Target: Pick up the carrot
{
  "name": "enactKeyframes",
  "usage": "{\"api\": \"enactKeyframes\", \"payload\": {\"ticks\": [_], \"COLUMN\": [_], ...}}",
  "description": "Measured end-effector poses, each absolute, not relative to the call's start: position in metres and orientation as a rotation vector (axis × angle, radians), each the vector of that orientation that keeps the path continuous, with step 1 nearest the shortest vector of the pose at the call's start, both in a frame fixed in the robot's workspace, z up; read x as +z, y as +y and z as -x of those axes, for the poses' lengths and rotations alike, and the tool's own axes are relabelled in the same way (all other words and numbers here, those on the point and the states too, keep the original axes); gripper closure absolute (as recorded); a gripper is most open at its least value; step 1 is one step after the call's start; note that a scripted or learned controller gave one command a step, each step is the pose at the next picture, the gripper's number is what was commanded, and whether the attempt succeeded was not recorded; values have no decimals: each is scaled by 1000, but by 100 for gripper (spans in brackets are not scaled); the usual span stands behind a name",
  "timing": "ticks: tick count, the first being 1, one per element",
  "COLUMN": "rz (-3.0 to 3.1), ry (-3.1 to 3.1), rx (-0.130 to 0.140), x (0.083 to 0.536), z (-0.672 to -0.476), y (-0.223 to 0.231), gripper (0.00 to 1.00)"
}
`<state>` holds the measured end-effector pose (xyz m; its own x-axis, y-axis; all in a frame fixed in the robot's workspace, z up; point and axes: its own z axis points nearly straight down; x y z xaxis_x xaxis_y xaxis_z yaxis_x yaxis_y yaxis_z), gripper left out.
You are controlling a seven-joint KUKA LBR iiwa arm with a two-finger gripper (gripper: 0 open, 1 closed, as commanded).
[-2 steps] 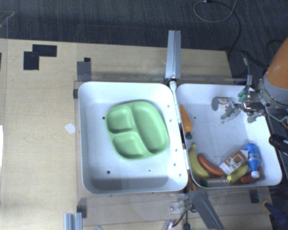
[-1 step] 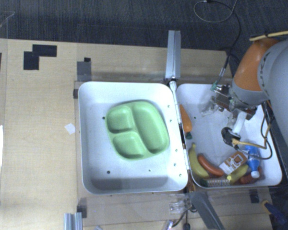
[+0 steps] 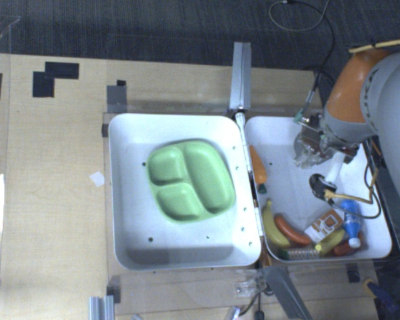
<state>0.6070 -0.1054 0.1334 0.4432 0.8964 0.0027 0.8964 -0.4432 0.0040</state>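
On the desk, the left bin carries a green divided plate. In the right bin, the carrot lies along the left wall, well apart from the fingers near the far right corner; whether they are wide or narrow I cannot tell.

the arm is cut off by the right edge, so its upper links go unseen. the gripper is blurred and small; how its fingers stand cannot be told. the carrot lies against the left wall of the right bin, its left side partly hidden by the rim. in the near corner, 1 small carton and a blue bottle are too small to read.
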Motion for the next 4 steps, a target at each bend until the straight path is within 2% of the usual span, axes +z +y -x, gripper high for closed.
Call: {"api": "enactKeyframes", "payload": {"ticks": [1,2,3,4], "rz": [-2407,-2343,-2405,-2138], "ry": [2004,2082,2011,2290], "rx": [10,8,7,7], "x": [90,178,113,202], "z": [-585,-671,-671,-671], "y": [-166,-176,-192,-199], "gripper": [100,100,100,100]}}
